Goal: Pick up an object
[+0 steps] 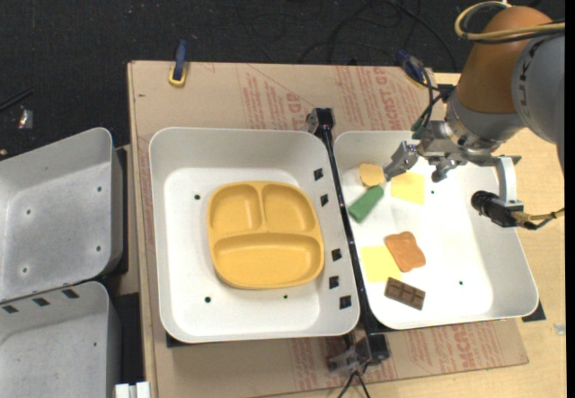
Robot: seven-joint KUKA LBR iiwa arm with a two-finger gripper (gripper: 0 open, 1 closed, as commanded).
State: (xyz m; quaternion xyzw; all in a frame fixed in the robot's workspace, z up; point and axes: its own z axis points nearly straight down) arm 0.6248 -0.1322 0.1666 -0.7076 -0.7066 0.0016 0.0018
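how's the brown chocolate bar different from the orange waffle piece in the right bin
The chocolate bar is dark brown, the waffle piece orange-tan. The bar is a narrow rectangle, the waffle piece broader and more rounded. The bar lies nearer the bin's front wall, the waffle piece just above it in the camera view. Both lie flat in the right bin.

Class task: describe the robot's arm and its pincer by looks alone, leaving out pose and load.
The arm is grey and rounded, with an orange band above the wrist and a thin yellowish cable looping over it. The pincer is small, grey metal, with dark wires at the wrist.
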